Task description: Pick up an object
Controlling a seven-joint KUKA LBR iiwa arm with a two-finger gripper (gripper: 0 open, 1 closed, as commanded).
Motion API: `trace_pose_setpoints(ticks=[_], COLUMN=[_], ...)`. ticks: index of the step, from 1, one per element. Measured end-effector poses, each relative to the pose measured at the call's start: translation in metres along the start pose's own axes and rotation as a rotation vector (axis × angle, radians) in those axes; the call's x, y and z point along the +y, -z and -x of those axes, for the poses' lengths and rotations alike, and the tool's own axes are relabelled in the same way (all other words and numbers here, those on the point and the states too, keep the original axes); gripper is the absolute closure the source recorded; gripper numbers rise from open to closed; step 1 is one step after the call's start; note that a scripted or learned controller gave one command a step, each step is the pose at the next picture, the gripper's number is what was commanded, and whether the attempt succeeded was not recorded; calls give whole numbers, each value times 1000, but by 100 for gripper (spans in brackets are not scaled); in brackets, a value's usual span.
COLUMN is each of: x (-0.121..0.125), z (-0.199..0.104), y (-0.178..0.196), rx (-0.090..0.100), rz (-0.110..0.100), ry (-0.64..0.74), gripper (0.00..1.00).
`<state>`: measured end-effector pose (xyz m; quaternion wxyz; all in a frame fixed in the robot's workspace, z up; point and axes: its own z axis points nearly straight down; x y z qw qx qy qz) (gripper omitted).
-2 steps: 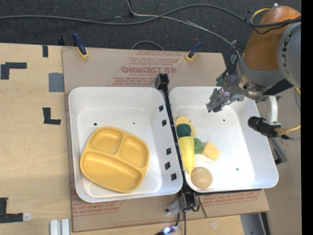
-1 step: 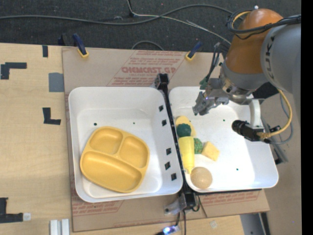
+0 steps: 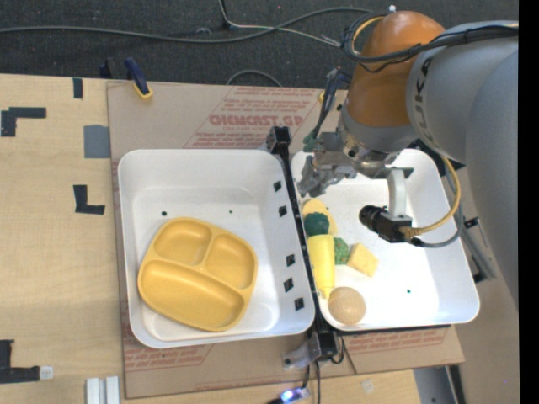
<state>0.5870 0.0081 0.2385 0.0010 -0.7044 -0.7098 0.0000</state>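
Several toy foods lie along the left side of the right bin (image 3: 438, 305): a long yellow piece (image 3: 320, 263), a dark green piece (image 3: 317, 223) on its upper end, a small green bit (image 3: 340, 249), a pale yellow wedge (image 3: 364, 260) and a round beige ball (image 3: 346, 305). My gripper (image 3: 318, 178) hangs at the far left of that bin, just above the upper end of the yellow and green pieces and close to the wall between the bins. Nothing shows as held by it.
The left bin (image 3: 139, 175) holds a yellow divided plate (image 3: 198, 272). A black fitting (image 3: 381, 220) on a cable hangs from the wrist over the right bin's middle. The grey arm covers the right bin's far right corner. Both bins sit on cardboard (image 3: 244, 120).
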Motion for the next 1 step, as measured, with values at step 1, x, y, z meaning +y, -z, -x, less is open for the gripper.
trace_pose_setpoints(ticks=[1], x=[-6], z=[-56], y=[-16], rx=[0], rz=[-2], ry=[-1], gripper=[100])
